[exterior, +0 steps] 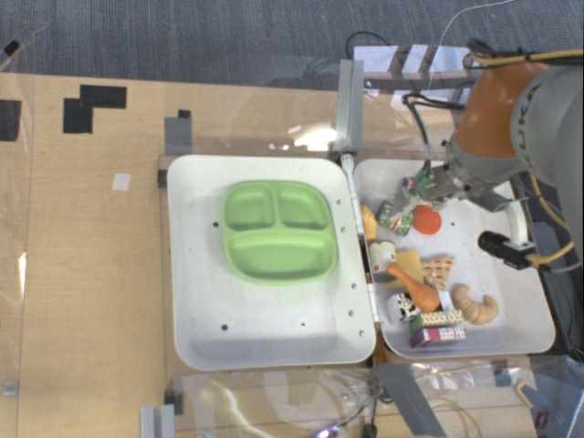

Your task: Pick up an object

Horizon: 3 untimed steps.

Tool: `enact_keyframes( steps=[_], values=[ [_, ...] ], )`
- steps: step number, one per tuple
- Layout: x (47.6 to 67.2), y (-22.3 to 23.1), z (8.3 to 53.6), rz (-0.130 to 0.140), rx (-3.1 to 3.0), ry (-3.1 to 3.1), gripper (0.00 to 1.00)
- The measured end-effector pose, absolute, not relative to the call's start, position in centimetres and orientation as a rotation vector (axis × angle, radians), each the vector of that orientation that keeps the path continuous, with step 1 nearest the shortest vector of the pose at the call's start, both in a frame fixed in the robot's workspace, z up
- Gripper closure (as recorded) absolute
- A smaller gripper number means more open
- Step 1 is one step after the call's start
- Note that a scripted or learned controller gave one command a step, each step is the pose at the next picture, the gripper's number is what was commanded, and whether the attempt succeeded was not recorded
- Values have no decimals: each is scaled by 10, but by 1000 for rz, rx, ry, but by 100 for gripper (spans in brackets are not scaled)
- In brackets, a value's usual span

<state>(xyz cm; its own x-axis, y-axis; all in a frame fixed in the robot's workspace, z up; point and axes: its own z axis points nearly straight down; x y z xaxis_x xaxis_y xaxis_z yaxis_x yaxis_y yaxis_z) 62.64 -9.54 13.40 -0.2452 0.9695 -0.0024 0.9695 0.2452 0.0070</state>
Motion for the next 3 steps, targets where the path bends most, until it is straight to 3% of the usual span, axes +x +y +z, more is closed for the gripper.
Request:
enact_keyframes(
  steps=[1,2,3],
  values=[
    [639,-95,91,12,1958,2440,0],
    [642,-95,105,20,1947,2436,100],
    [671,-52,188,8,2039,2382,100]
  ],
)
